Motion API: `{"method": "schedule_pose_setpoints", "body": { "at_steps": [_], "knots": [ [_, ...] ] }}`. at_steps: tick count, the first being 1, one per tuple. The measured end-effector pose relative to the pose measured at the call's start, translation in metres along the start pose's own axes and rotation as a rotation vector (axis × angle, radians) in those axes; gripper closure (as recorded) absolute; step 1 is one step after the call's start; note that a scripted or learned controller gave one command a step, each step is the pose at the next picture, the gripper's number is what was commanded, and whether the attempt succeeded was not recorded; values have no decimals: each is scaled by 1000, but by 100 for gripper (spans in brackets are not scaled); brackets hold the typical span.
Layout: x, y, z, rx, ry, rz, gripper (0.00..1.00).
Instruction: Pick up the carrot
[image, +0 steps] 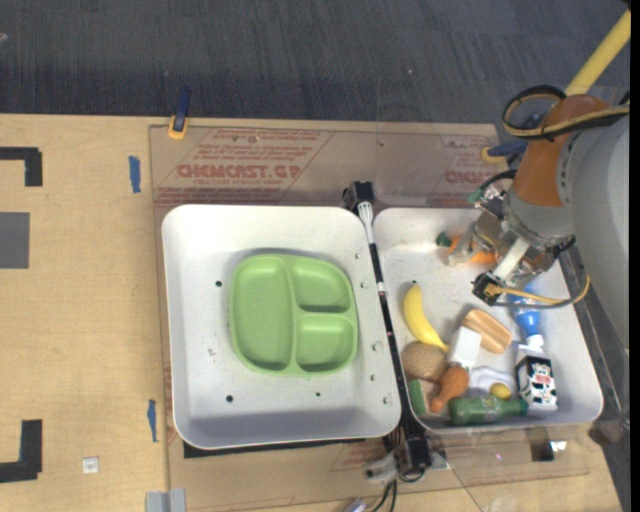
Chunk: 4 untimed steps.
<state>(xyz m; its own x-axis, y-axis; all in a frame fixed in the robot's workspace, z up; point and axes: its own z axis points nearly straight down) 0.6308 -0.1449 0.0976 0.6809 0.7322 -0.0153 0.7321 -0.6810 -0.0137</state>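
The jaws (480, 250) hang low in the far part of the right bin (585, 400), and the big grey arm (590, 190) hides them, so I cannot tell if they are apart or together. Just beside them, toward the middle of the bin, lies the carrot (455, 246). It is small and orange with a green tip, and it rests on the white floor near the far wall. It looks like it is touching the jaws or almost touching them, but the view is poor there, so that is only a guess. To do this step well, the jaws should come straight down over the middle of the carrot, one on each side of its thin body, and close gently. They should not push it along the floor, because a small round thing like this can roll or slide away. Then the arm should lift slowly and straight up. The other things lie nearer the front: a yellow banana (420, 316), a brown potato (424, 361), a green bottle (484, 408) and a little white carton (538, 381). They are well apart from the carrot and should not get in the way. The left bin (190, 330) holds a green plate (293, 314).
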Motion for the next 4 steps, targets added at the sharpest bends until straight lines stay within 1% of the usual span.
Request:
{"method": "schedule_pose_setpoints", "body": {
  "at_steps": [1, 2, 3, 4],
  "knots": [
    [1, 1, -11, -3, 3, -3, 100],
    [-31, -66, 8, -24, 20, -108, 100],
    [-29, -67, 10, -23, 22, -109, 0],
    [47, -10, 9, -11, 9, -62, 0]
  ]
}}
